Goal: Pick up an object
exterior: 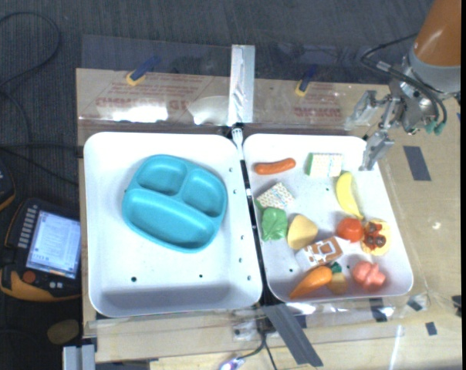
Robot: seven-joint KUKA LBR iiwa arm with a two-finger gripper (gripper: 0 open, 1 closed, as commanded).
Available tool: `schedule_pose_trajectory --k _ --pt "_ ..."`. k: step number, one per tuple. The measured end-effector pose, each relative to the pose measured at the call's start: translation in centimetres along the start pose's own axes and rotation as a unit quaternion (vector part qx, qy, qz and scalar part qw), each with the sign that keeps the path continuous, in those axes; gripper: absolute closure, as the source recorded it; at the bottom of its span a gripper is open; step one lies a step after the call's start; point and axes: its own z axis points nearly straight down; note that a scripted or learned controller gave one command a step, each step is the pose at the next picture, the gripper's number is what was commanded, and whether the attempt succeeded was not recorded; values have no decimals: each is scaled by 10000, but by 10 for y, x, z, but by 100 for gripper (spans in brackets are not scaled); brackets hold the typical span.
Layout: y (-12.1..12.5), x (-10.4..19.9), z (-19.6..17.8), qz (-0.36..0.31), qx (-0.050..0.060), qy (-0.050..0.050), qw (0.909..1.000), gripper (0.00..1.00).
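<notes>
The right bin [399,241] holds several toy foods: a red sausage [274,165], a white and green block [324,163], a banana [347,193], a green pepper [273,223], a tomato [349,229], a carrot [312,280] and a pink peach [368,274]. My gripper [370,131] hangs over the bin's far right corner, just above and right of the white and green block. Its fingers stand apart with nothing between them. The orange band of the arm [441,29] shows at the top right.
A blue divided plate [175,200] lies in the left bin [109,276]. A ridge where the two bins meet [251,222] separates them. Yellow clamps [303,85] and a plastic sheet sit behind the bins. A tablet [52,241] lies off the bench at left.
</notes>
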Motion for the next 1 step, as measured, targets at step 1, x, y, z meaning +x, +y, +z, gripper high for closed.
schedule_pose_trajectory --k 1 --pt "21 -12 1 -740 2 -6 9973 0"
